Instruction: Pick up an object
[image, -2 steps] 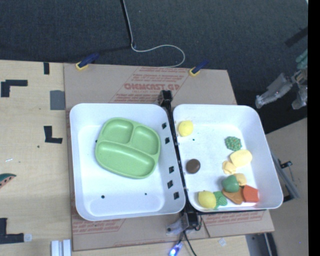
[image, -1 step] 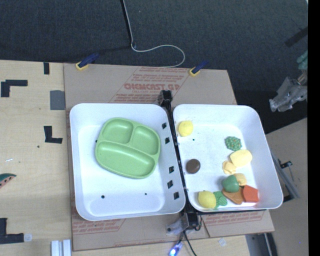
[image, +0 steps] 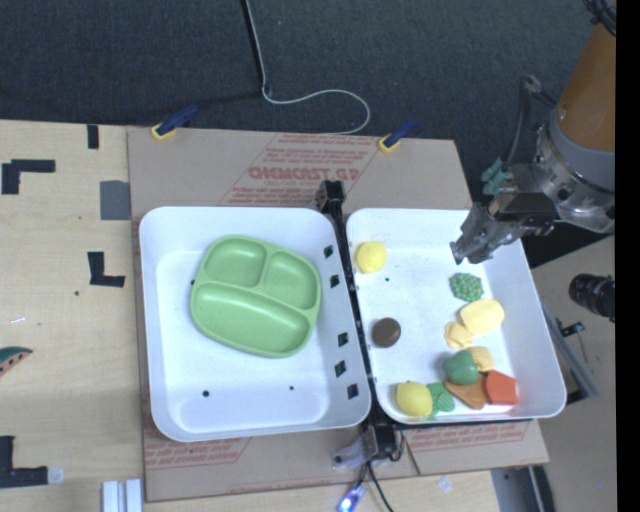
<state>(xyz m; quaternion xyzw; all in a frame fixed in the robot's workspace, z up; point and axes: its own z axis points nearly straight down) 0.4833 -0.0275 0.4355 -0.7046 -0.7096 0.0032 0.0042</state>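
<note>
While two white bins (image: 160, 330) sit side by side, the right one holds about nine small plastic toy foods (image: 470, 350); one green three-part plate (image: 256, 294) fills the left. Pincer (image: 468, 250) hovers above the right bin.

You have even, moderately bright overhead light. The white bins (image: 160, 330) reflect strongly without blowing out. Shadows are soft and short, faintly visible under the green plate (image: 255, 295). Focus is slightly soft throughout; the dark carpet (image: 120, 50) shows fine grain. The orange band (image: 595, 90) appears blurred.
</note>
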